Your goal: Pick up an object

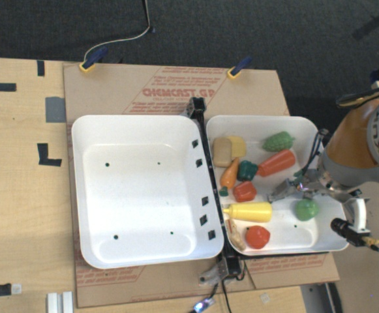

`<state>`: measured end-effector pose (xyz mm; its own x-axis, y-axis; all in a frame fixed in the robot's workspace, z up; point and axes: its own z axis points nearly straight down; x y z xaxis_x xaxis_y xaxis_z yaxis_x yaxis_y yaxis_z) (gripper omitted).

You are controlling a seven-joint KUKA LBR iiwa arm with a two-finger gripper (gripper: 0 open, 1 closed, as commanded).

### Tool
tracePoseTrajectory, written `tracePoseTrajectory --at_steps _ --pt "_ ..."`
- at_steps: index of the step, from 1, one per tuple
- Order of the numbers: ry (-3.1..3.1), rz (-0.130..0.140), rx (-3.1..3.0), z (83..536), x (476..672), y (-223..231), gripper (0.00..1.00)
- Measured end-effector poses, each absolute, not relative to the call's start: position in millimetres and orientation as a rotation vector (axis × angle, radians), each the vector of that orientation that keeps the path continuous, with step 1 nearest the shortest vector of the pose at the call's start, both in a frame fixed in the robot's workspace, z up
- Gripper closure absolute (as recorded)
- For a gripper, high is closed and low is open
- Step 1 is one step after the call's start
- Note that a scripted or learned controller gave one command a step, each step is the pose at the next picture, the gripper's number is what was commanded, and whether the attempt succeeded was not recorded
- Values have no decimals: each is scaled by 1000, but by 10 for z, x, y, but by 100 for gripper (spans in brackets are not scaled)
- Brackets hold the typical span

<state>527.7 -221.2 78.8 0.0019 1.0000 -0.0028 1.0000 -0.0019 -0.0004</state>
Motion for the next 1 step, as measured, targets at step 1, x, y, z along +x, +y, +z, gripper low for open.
tracePoseTrajectory --at_steps 1 --pt "2222 2 2215 852 5903 -2230 0"
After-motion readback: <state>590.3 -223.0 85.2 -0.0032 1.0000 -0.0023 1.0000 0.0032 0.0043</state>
